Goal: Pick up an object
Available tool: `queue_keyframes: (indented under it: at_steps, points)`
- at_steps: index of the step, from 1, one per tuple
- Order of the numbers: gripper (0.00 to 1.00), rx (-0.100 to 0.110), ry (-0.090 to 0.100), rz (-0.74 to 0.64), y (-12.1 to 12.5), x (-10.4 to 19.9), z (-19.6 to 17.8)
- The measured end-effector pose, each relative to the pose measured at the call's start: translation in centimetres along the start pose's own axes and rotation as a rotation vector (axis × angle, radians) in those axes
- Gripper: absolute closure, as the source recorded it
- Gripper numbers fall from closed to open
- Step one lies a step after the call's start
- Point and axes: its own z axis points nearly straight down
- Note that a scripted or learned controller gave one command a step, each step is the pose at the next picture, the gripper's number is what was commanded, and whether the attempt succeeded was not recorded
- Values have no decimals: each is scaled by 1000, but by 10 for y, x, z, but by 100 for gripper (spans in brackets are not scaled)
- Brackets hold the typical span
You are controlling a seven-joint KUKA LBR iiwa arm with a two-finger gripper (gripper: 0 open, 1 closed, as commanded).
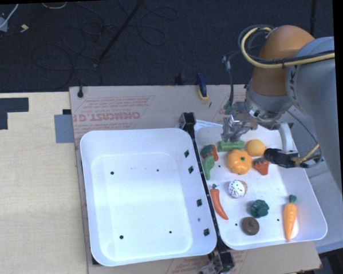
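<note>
Two white bins on table; toys crowd right bin [313, 223]. Gripper [235, 130] low over green piece [231, 145] beside small pumpkin [239, 161], likely targeting it; finger state: cannot tell.

Dark carpeted floor [126, 44] along the far side, thin black cables [154, 28] looping over it. Light wood bench top [31, 198] at left, dark grey patches [6, 110] near its far left edge. Brown cardboard sheet [130, 110] with printed red lettering.
</note>
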Motion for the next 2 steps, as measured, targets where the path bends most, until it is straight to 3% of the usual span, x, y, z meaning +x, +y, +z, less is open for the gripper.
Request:
queue_keyframes:
  at_steps: [1,2]
  points:
    - [100,18,0,7,-20,-46,80]
    - [0,13,0,4,-18,-44,77]
